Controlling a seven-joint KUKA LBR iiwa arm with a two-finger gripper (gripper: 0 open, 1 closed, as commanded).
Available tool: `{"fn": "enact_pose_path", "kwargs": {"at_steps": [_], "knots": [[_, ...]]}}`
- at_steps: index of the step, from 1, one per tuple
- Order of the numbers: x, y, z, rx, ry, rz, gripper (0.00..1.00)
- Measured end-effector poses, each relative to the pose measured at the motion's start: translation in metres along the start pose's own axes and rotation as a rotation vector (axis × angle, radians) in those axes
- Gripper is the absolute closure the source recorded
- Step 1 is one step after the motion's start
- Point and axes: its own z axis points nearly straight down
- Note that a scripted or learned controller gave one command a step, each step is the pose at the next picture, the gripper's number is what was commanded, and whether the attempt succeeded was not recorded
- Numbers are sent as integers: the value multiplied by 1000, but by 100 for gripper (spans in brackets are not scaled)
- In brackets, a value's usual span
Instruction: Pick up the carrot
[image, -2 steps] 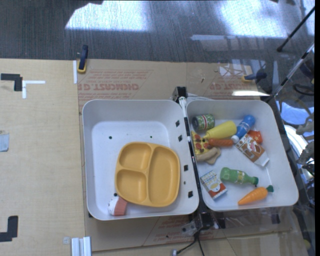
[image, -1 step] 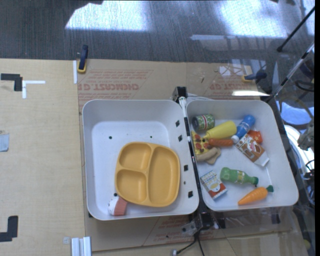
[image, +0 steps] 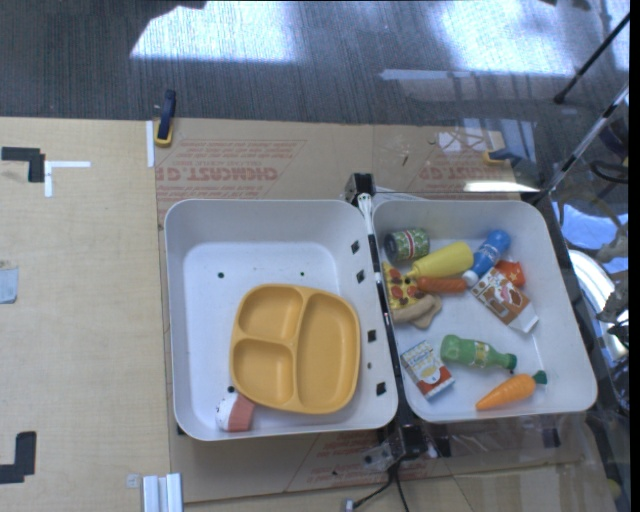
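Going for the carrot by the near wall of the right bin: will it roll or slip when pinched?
The carrot looks like smooth, rigid toy plastic, so probably light and a little slippery. Its tapered round body may roll or squirt toward the narrow tip. Lying close to the bin wall, finger room seems tight.

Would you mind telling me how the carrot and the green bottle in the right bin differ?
The carrot is orange and tapers to a point; the green bottle is green with a narrow neck. The carrot lies at the bin's near edge; the green bottle lies just behind it. Both lie on their sides in the right bin.
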Motion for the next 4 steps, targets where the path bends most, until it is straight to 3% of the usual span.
{"fn": "enact_pose_path", "kwargs": {"at_steps": [1, 2, 3, 4], "knots": [[-3, 0, -10, 1, -9, -1, 100], [-3, 0, -10, 1, -9, -1, 0], [-6, 1, -19, 2, -18, -3, 100], [-6, 1, -19, 3, -18, -3, 0]]}}
